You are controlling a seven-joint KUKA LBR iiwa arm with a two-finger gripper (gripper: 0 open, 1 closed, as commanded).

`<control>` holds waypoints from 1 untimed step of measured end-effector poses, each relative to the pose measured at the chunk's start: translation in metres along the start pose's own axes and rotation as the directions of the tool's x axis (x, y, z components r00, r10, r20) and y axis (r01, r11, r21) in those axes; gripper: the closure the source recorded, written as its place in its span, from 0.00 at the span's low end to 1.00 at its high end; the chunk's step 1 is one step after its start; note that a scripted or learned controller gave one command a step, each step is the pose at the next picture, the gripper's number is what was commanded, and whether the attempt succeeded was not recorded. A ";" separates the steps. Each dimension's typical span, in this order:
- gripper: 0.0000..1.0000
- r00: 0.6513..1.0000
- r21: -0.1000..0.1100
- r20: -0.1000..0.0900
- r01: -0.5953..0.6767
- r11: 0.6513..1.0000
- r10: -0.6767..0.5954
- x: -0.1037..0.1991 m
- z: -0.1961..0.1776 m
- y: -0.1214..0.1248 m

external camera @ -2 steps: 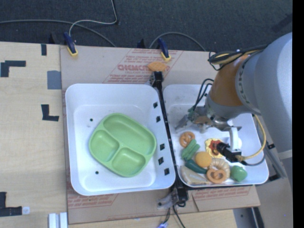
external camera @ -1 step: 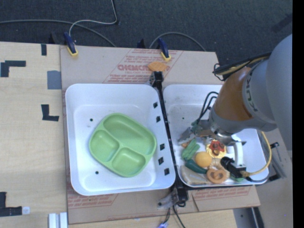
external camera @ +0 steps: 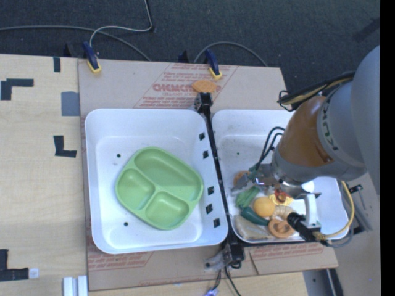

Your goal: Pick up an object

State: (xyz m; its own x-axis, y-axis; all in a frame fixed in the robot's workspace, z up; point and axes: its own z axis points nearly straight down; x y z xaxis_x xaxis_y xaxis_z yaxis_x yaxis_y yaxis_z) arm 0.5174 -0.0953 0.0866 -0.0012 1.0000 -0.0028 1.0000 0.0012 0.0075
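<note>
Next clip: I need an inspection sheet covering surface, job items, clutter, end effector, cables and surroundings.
Surface: left bin and right bin side by side on cardboard.
Job's things: yellow piece, green pieces and orange piece piled in the right bin.
Clutter: green plate in the left bin.
End effector: low over the pile.
Cables: black cable on the floor.
Surroundings: wooden bench, blue clamps.

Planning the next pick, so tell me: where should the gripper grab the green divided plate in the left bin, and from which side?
Probably its raised rim, from straight above: the green plate lies flat in the left bin, so only the rim's thin wall offers a pinch. The right edge sits nearest the arm.
</note>
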 end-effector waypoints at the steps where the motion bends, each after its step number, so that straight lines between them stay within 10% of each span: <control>1: 0.00 1.000 0.000 -0.001 0.000 1.000 0.000 -0.004 0.000 -0.031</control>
State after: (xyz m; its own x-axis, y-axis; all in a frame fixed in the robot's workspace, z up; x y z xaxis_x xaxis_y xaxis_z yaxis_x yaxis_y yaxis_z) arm 0.4860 -0.0997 0.0865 -0.0009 1.0000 -0.0023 1.0000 0.0010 0.0078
